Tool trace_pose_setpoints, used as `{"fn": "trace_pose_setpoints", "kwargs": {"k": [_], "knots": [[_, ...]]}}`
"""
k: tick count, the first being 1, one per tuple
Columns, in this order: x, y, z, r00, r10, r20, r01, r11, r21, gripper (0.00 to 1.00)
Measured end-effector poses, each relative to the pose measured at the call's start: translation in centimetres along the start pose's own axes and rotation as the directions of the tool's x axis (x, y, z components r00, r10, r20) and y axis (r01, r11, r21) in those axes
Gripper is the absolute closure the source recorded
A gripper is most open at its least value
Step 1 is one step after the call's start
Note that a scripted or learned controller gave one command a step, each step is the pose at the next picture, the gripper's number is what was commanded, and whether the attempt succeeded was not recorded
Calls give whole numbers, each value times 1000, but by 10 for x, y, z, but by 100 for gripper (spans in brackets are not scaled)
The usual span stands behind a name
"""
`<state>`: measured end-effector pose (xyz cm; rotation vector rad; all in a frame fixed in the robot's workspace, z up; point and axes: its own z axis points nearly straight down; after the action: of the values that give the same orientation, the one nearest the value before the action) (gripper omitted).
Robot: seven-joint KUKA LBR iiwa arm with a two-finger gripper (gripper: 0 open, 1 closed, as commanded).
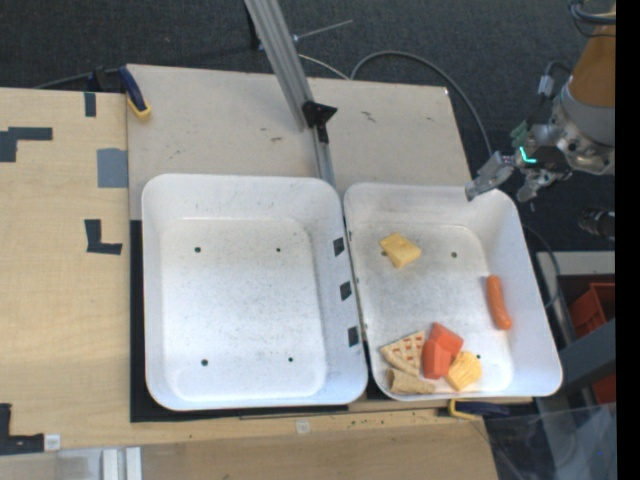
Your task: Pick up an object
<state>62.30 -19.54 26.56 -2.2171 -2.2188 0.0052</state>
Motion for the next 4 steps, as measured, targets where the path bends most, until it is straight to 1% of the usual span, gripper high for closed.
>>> {"fn": "trace_pose_setpoints", "kwargs": {"k": [1,3,4], "knots": [[0,1,-3,1000,-2,2,2,1000,-4,0],[6,12,90,1000,-2,1,2,1000,0,0],[16,8,140,1000,-1,1,1,1000,0,0]]}}
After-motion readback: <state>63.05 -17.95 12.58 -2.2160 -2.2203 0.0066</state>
